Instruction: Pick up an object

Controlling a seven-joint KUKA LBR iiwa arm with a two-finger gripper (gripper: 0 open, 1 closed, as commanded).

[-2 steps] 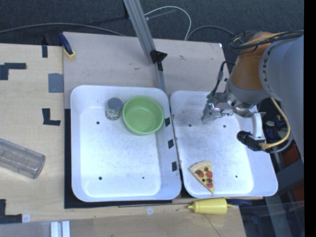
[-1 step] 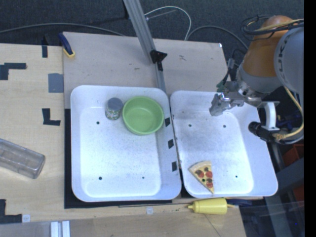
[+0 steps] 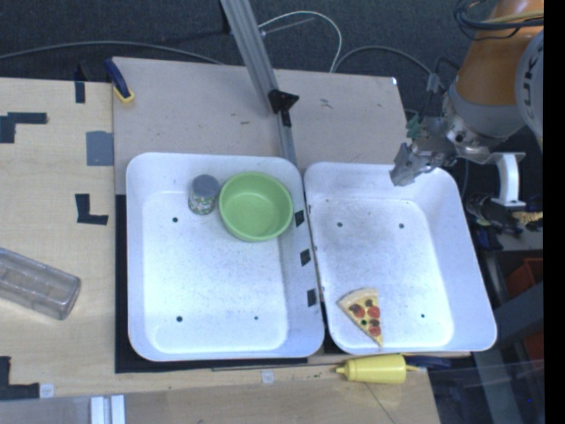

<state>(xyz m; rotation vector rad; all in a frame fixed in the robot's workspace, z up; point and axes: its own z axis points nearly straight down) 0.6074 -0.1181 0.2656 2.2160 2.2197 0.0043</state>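
I see my gripper (image 3: 404, 171) hanging over the far right corner of the right bin (image 3: 441, 237), and I cannot tell how it is set or whether it has anything. In that bin a toy pizza slice (image 3: 363, 312) lies near the front edge, well apart from the gripper. The left bin (image 3: 177, 307) holds a green bowl (image 3: 255, 206) with a small can (image 3: 203, 194) just beside it; a yellow bottle (image 3: 375, 369) lies on the bench in front of the right bin.
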